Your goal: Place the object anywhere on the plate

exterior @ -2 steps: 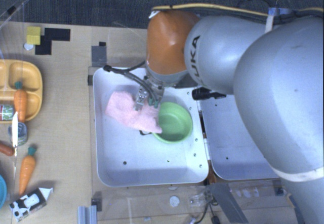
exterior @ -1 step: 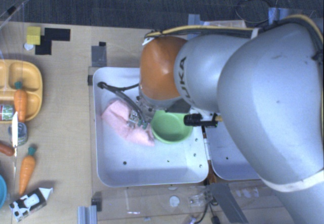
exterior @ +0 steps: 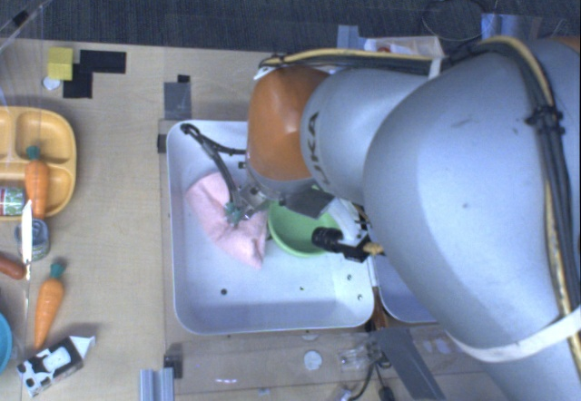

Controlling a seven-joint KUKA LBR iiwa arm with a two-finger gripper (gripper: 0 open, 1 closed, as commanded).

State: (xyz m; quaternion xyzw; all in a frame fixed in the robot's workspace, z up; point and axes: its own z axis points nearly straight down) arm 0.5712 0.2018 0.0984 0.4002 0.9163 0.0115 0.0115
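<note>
the gripper (exterior: 240,210) hangs over the pink cloth (exterior: 225,218) lying just left of the green plate (exterior: 292,231) in the white bin (exterior: 263,313), jaw state impossible to tell, so this looks like the grasp step, and next calls for carrying the cloth onto that plate.

Pink soft object (exterior: 222,218), limp and crumpled, lying flat on bin floor directly beneath and left of the pincer (exterior: 239,211); tips appear to meet its upper right part. Green plate (exterior: 295,231), round, shallow, upright, just right of pincer, partly hidden, touching the pink object's edge.
</note>
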